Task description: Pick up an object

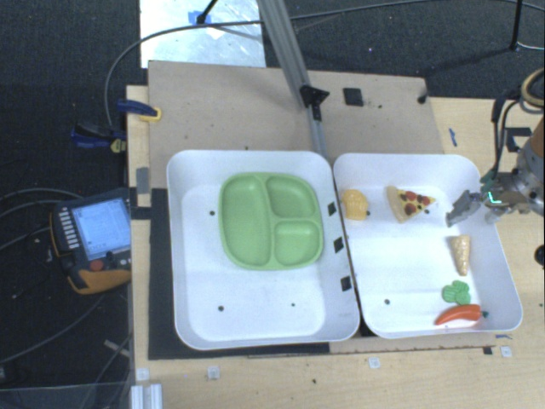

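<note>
The right bin (400,313) holds several toy foods. A pizza slice (411,202) lies near its back, and a yellow bun-like piece (355,204) rests by its left wall. A cream cone (461,254) lies toward the right side, with a green leafy piece (456,293) and a red-orange piece (458,315) in the front right corner. My gripper (477,210) hangs over the bin's right rim, right of the pizza slice and above the cone. Its fingers stand open with nothing between them.
The left bin (196,313) holds a green divided plate (271,220). A grey pole (289,49) slants across the back of the bench. A pendant with a screen (94,237) lies left of the bench, among cables.
</note>
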You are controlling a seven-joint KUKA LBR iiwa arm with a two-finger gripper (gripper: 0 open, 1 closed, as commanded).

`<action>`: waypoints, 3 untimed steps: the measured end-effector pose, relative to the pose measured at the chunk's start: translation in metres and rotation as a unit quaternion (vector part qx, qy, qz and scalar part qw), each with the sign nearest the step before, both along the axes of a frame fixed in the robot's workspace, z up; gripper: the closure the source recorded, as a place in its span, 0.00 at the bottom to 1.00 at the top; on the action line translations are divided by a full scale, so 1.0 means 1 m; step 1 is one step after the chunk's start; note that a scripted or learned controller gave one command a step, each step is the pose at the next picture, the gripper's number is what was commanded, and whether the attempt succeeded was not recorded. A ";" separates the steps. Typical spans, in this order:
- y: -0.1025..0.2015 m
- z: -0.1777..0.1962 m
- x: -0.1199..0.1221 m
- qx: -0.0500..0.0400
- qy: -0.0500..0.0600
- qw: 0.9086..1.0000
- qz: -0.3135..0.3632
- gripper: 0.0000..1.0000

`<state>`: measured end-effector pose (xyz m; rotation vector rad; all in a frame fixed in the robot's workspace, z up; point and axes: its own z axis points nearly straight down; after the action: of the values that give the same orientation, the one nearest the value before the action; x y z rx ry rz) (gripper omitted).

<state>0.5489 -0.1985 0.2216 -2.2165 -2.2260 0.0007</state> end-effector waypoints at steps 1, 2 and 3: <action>0.000 0.001 0.001 0.000 -0.001 1.000 0.000 0.00; 0.008 -0.058 0.000 0.001 0.001 1.000 -0.001 0.00; 0.005 -0.120 -0.002 0.001 0.002 1.000 -0.002 0.00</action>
<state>0.5464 -0.1939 0.1012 -2.2177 -2.2201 0.0024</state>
